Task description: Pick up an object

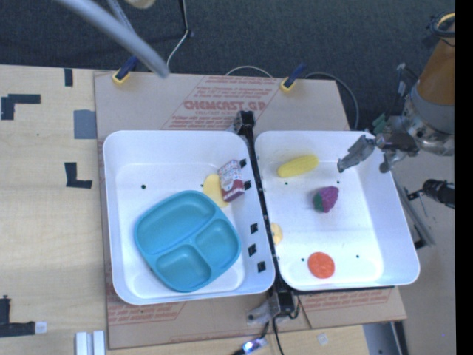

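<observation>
The right bin (pixel 384 220) holds a yellow corn-like piece (pixel 298 166) at its back, a purple berry-like object (pixel 325 198) in the middle, and an orange round object (pixel 321 265) near the front. My gripper (pixel 367 154) hangs over the right bin's back right corner, to the right of the yellow piece. Its fingers are spread and open, and nothing sits between them. In the left bin (pixel 118 198) lie a blue divided plate (pixel 188 239), a small red and white carton (pixel 232 179) and a pale yellow object (pixel 213 188).
A black divider strip (pixel 256 205) runs between the two bins, with a small yellow object (pixel 276 233) against it. Both bins rest on a cardboard sheet (pixel 222 102) held by clamps at the back. Cables lie beyond the far edge.
</observation>
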